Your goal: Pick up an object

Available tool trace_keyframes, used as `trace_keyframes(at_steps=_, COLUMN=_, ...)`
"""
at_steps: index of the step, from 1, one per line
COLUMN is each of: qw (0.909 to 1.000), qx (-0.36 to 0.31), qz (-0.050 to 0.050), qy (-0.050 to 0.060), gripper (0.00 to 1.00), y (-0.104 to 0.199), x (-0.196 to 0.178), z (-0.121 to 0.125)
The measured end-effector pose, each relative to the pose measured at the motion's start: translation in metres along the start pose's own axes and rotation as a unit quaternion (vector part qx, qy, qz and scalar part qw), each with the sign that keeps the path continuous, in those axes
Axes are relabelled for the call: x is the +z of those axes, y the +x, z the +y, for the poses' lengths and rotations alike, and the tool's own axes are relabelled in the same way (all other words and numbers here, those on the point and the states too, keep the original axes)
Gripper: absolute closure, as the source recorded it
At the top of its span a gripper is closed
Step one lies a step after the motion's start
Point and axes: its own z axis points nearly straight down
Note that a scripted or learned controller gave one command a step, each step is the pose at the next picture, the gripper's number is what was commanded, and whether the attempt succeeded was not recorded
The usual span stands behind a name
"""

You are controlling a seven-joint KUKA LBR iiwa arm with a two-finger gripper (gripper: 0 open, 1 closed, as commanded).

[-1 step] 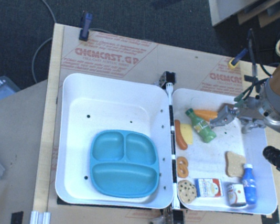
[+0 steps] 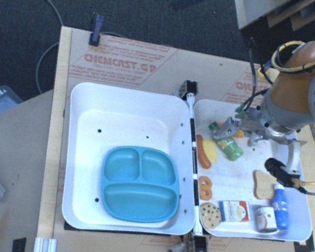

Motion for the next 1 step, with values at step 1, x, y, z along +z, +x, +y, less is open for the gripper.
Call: trace_keyframes(at_steps=1, qw=1.0000, qx=0.001, qz=-0.002, qy=-0.001, gripper=0.00, y=-0.0070, x=0.0498, z=0.0509)
